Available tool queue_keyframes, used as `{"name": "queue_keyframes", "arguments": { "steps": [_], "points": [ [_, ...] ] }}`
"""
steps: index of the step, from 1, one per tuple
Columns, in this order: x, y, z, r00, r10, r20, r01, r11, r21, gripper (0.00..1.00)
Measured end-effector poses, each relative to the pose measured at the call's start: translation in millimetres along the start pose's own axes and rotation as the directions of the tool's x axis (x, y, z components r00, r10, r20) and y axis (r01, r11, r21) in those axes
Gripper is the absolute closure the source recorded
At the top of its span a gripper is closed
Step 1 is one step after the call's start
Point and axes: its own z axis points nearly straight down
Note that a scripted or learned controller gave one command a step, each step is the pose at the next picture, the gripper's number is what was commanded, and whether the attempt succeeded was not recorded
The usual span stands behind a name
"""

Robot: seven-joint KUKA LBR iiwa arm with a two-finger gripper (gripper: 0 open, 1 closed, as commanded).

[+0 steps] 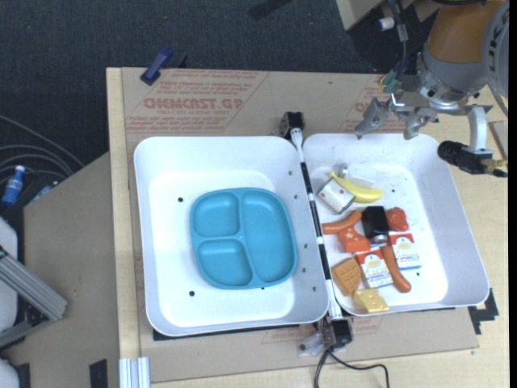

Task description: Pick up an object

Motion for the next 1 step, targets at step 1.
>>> {"name": "queue_keyframes", "arguments": {
  "steps": [1],
  "points": [
    [15.4,4.5,147.5,1.0,-0.001,0.0,0.001,1.0,-0.002,0.0]
  ]
}}
